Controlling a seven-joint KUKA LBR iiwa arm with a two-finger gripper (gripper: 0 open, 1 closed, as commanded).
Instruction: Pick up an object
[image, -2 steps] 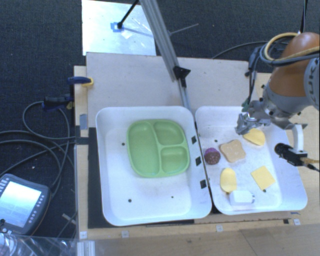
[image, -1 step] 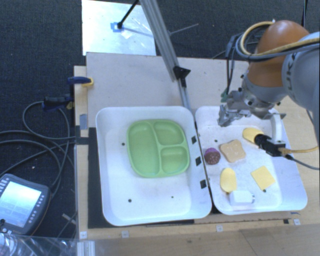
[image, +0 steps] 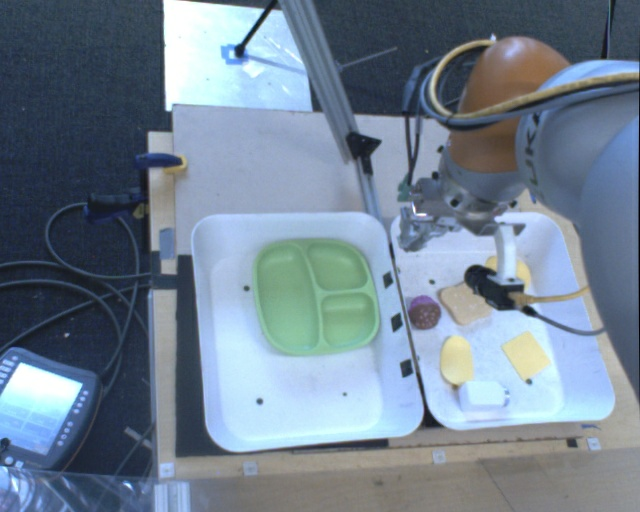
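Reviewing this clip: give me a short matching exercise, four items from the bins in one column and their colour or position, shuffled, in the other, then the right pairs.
Items:
1. divided plate
2. round dark piece
3. flat square piece
4. white block

Descriptions:
A. yellow, in the right bin near its right side
B. green, in the left bin
C. at the near edge of the right bin
D. purplish, just right of the divider between the bins

Pairs: 1-B, 2-D, 3-A, 4-C

Divided tray (image: 316, 297) in left bin (image: 225, 400); food pieces (image: 456, 359) in right bin (image: 585, 385).
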